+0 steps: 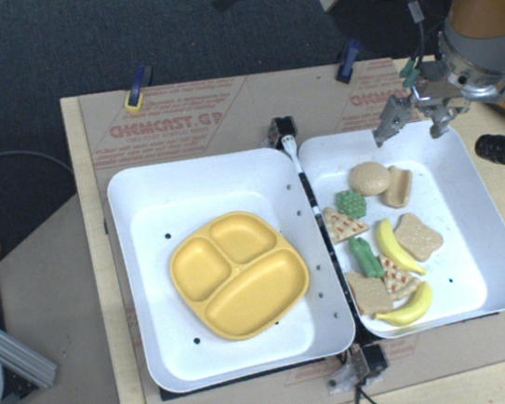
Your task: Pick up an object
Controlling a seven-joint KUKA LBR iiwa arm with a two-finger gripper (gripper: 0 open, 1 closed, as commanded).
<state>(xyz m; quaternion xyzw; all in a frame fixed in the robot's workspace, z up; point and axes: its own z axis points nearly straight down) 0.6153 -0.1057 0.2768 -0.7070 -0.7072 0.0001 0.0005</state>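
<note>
My gripper (415,122) hangs open above the far edge of the right bin (497,235), with nothing between its fingers. Below it in that bin lie toy foods: a tan bread roll (369,177), a brown piece (399,187), green broccoli (350,202), a pizza slice (341,225), a banana (392,243), a toast slice (418,237), a green pickle (367,258) and a second banana (407,307). The roll is the nearest item to the gripper.
The left bin (135,204) holds a yellow divided plate (238,273). A black clamp (282,132) sits at the far end of the seam between the bins. Blue clips (136,88) (347,61) hold the cardboard base at the back.
</note>
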